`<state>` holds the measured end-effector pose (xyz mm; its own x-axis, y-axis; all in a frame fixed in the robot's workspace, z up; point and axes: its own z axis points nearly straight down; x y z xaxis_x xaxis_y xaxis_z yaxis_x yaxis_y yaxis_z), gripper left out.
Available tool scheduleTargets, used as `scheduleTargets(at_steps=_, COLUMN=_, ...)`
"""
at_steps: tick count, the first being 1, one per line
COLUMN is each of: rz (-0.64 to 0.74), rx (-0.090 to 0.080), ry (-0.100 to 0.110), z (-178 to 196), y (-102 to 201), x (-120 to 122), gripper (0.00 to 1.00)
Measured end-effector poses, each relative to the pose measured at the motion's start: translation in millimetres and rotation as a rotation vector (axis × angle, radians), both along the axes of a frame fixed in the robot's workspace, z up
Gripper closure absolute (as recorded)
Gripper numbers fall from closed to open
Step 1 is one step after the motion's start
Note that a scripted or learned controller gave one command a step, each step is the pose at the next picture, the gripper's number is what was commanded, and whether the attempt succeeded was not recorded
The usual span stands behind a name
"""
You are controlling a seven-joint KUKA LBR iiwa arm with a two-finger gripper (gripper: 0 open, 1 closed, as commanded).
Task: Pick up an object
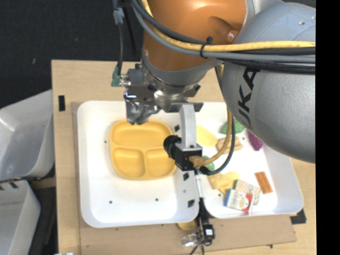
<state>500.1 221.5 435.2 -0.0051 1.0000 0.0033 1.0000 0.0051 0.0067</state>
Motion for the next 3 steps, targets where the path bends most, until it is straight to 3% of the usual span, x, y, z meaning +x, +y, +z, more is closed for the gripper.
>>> scheduleTargets(at_steps=1, rz=-0.009, rx=-0.008, ry=0.014, z=-201.0, y=-43.7, x=44.9, gripper=1.0)
scheduleTargets(at_steps=2, rz=-0.008, rx=-0.004, ry=-0.001, z=-83.0, y=-104.9, x=64.1, gripper=1.0)
scheduleTargets(at_steps=3, rz=-0.006, rx=-0.006, ry=0.018, z=-172.0, y=-114.3, x=-3.2, gripper=1.0)
